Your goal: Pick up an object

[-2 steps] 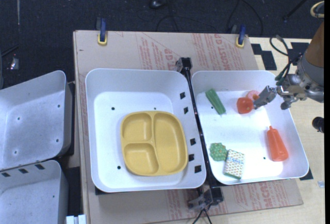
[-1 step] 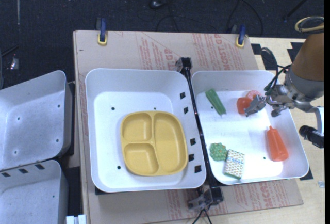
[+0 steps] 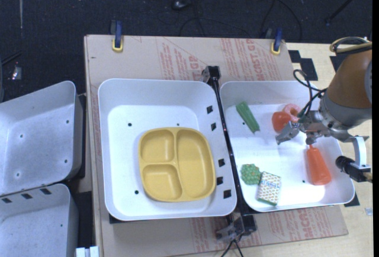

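My gripper (image 3: 299, 137) hangs over the right bin (image 3: 339, 198), near its back right part, open with nothing between its fingers. A red-orange rounded object (image 3: 282, 119) lies just left of and behind the left fingertip (image 3: 286, 134). An orange carrot-like piece (image 3: 318, 165) lies just in front of the right fingertip (image 3: 312, 140). A green stick (image 3: 247, 116) rests at the bin's back left. Near the front left sit a green knobbly lump (image 3: 250, 174) and a small patterned box (image 3: 269, 188).
The left bin (image 3: 118, 102) holds a yellow three-compartment plate (image 3: 176, 163). A black divider (image 3: 225, 143) runs between the bins. The arm's orange band (image 3: 352, 81) stands at the right edge, with cables beside it.
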`<state>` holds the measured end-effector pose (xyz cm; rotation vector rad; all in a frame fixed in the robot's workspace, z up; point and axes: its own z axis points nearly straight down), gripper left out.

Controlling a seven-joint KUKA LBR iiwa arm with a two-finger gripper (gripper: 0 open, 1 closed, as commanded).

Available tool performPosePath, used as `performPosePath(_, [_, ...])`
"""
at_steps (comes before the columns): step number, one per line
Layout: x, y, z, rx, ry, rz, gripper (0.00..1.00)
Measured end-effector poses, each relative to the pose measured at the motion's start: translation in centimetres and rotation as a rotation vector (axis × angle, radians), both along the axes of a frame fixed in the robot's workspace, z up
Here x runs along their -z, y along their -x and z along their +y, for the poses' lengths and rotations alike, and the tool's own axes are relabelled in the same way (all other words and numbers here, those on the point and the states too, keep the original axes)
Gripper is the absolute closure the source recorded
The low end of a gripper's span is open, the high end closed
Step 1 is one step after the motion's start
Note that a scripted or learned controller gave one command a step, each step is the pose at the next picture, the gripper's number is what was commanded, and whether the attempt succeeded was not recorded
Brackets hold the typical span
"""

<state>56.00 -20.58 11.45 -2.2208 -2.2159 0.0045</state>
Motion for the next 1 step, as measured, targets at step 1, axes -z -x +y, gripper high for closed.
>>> performPosePath(1, [-1.35, -0.22, 0.02, -0.001, 0.002, -0.007, 1.00])
